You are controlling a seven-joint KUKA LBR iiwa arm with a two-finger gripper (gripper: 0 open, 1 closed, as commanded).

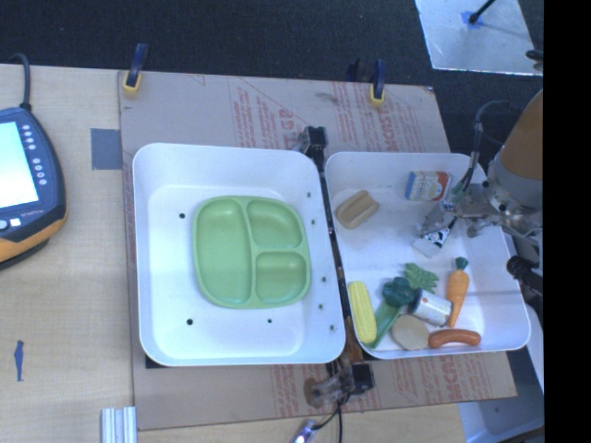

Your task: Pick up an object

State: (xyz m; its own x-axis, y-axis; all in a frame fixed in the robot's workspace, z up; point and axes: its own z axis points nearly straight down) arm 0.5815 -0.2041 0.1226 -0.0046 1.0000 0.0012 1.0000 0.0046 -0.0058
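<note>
Red print on the cardboard (277, 109) under the bins, too small to read. Carton (426, 185), label illegible, in right bin (388, 164). Gripper (441, 221) low over that bin beside a small white object (432, 241); finger state can't be told. Left bin (148, 247) holds a green tray (250, 251). Wood bench (65, 321), dark floor.

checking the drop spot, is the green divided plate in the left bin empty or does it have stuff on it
Empty. The green divided plate lies flat in the left bin, and all three compartments show bare green.
</note>
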